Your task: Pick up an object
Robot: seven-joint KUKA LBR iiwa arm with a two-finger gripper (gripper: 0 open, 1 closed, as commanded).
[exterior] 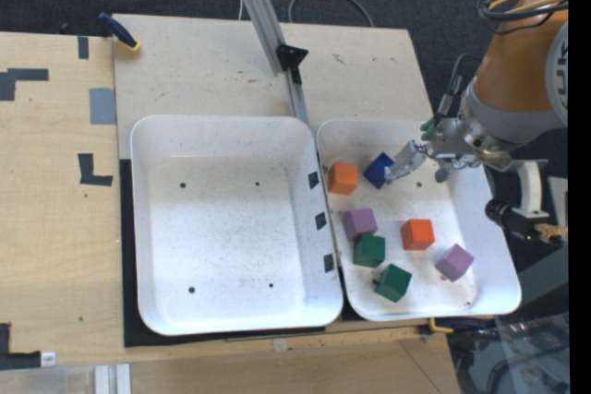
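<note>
The right bin [476,217] holds several small cubes. A blue cube [377,171] lies near the bin's back left, beside an orange cube [343,178]. My gripper [421,167] hangs low over the back of this bin, open. Its left fingertip [397,169] sits right against the blue cube's right side, and the cube is not between the fingers. Further forward lie a purple cube [360,222], two green cubes [370,249] [393,281], another orange cube [417,234] and another purple cube [454,262].
The left bin [231,226] stands beside the right one, with a raised divider edge between them. A slanted metal rail [263,5] runs down from the top toward the bins' back edge. A black cable [328,0] loops behind the bench.
</note>
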